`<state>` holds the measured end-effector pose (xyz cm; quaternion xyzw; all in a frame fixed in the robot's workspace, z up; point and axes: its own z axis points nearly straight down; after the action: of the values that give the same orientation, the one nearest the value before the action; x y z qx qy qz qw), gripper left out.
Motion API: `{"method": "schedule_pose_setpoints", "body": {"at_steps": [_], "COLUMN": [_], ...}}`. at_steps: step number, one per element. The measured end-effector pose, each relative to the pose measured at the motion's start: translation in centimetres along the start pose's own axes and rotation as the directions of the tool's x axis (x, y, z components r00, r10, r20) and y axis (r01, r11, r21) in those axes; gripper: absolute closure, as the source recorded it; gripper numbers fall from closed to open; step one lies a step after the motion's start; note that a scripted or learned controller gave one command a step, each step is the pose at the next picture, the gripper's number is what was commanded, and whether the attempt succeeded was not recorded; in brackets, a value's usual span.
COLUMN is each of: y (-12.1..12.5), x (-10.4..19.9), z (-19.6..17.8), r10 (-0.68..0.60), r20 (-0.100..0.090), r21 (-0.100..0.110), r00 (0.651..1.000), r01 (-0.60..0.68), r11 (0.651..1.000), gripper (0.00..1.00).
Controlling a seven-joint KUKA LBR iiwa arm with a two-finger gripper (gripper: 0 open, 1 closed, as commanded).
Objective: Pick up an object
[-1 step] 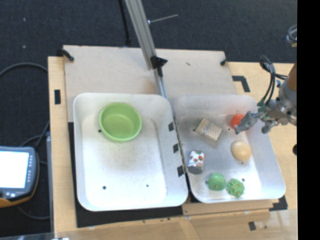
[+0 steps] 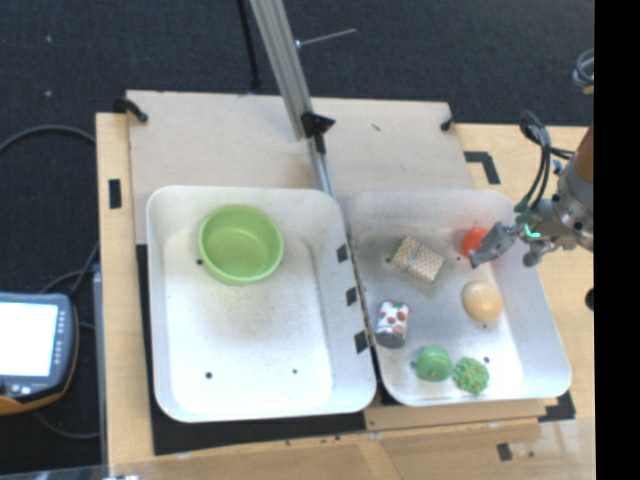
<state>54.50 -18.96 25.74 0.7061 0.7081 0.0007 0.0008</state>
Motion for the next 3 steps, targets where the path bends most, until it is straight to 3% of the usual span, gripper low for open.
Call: {"method": "schedule_pose_setpoints", "body": {"at_steps": [3], "y": [0.9], "x": [-0.3], "z": [13.3], "r10": [0.004], "r20": [0.002], "r21": [0.005], "r00": [1.0], "r01": [-0.004], "r11": [1.0], "gripper": [0.0]}}
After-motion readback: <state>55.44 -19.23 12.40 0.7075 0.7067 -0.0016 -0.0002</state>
